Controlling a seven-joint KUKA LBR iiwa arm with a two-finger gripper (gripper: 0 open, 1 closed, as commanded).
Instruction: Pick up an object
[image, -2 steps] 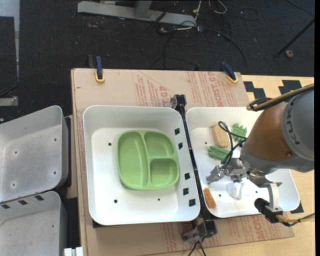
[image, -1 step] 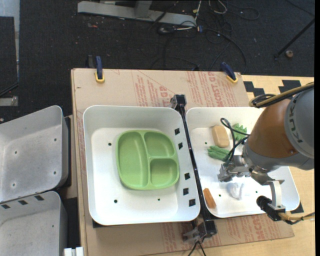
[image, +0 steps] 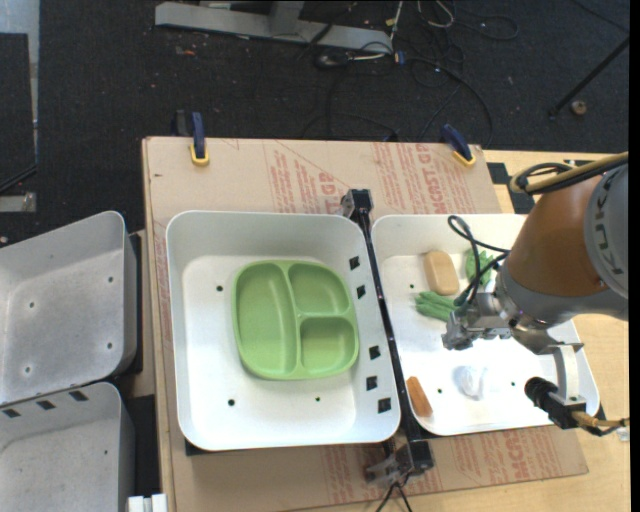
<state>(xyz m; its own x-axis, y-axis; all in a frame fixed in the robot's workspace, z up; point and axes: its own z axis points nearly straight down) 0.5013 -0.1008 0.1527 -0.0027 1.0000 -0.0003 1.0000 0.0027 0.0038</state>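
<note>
Jaws (image: 458, 338) low in right bin (image: 400, 235), open/closed can't tell. Green item (image: 433, 304) touching them, tan bread (image: 440, 270) near far wall, hotdog (image: 419, 397) at near-left edge. Left bin (image: 190, 300): green tray (image: 296, 320) centered.

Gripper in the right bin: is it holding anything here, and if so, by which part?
It cannot be told. The gripper is low in the right bin beside the green item, but nothing is visibly between its jaws.
</note>
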